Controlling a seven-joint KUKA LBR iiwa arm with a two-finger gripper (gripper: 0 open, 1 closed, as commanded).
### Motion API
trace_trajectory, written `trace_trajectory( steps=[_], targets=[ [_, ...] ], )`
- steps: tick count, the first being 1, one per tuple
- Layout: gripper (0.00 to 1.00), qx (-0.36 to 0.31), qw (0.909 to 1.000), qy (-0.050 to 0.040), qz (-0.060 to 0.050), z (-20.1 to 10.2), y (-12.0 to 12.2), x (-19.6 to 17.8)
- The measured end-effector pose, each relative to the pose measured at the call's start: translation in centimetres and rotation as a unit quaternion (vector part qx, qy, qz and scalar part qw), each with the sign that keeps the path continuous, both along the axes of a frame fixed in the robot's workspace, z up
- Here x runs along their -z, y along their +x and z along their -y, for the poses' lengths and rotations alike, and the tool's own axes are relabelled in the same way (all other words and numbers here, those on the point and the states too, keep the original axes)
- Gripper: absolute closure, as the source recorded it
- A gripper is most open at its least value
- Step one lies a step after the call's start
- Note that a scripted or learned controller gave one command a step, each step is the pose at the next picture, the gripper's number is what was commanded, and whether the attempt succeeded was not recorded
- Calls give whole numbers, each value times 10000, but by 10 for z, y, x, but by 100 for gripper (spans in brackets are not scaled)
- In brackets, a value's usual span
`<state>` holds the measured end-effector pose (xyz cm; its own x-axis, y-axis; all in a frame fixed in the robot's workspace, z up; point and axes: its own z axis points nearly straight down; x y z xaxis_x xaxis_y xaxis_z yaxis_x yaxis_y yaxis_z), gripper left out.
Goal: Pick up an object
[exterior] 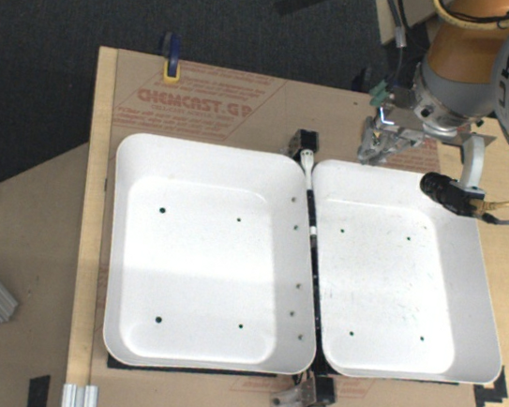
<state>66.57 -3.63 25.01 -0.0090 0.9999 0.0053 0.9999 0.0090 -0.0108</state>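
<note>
Though jaws hover beyond right bin [471,278]; nothing gripped

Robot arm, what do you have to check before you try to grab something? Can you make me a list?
1. Something to pick in the left bin: not ok, I see just white floor and small dark dots.
2. Something to pick in the right bin: not ok, same there.
3. Gripper over a bin: not ok, it sits past the right bin's far rim, above the cardboard.
4. Jaws open: cannot tell, too small and blurred.
5. Bins side by side and flat: ok.
</note>
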Motion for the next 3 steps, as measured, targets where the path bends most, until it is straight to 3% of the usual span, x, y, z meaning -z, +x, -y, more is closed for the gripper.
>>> trace_trajectory(
  steps=[1,2,3],
  targets=[
    [100,18,9999,-23,131,-34,2,-116],
    [100,34,10000,-22,8,-57,-4,-26],
    [100,38,10000,-25,81,-61,-14,-61]
  ],
)
